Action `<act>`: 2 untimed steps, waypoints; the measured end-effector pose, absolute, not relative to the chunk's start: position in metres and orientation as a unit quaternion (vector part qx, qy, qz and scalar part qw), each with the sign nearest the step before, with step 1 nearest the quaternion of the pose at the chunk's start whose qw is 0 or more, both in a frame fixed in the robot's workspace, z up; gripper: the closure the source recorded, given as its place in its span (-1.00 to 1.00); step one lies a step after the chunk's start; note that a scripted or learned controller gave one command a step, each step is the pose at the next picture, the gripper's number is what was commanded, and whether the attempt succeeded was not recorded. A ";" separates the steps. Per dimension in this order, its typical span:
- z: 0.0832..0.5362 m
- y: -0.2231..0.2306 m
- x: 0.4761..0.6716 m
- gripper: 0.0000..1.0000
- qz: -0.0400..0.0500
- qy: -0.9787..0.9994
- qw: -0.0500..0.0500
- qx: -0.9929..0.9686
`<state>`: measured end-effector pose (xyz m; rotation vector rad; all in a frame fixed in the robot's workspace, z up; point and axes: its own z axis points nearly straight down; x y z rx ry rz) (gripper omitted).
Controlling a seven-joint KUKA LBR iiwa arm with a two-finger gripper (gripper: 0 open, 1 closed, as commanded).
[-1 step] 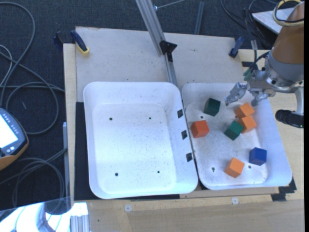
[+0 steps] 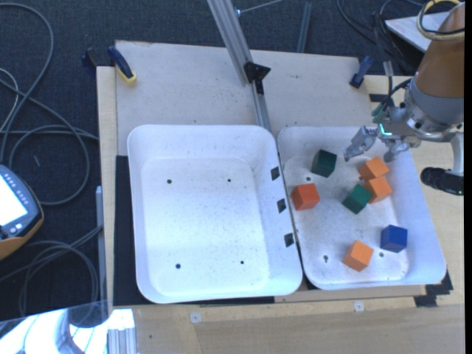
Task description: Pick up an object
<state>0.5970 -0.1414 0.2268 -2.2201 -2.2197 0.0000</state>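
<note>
The gripper (image 2: pixel 377 144) hung over the far edge of the right bin (image 2: pixel 422 220), its two grey fingers (image 2: pixel 359 143) spread apart and nothing between them. It seemed to stand clear above the blocks, though the slanted view made its height hard to judge. Just below it lay an orange block (image 2: pixel 374 168) with a second orange block (image 2: pixel 380 188) touching it on the near side. A dark green block (image 2: pixel 323 162) sat to the left of the claw, near the bin's far wall. Another green block (image 2: pixel 358 198) rested just beside the second orange one. A red-orange block (image 2: pixel 304 196) lay towards the bin's left wall. Nearer the front were a blue block (image 2: pixel 394 237) and a third orange block (image 2: pixel 358 255), close together. The left bin (image 2: pixel 140 146) stood alongside, their rims touching.
</note>
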 end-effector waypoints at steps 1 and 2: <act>0.227 -0.141 0.597 -1.00 0.000 -0.707 0.001 -0.707; 0.227 -0.141 0.597 -1.00 0.000 -0.707 0.001 -0.707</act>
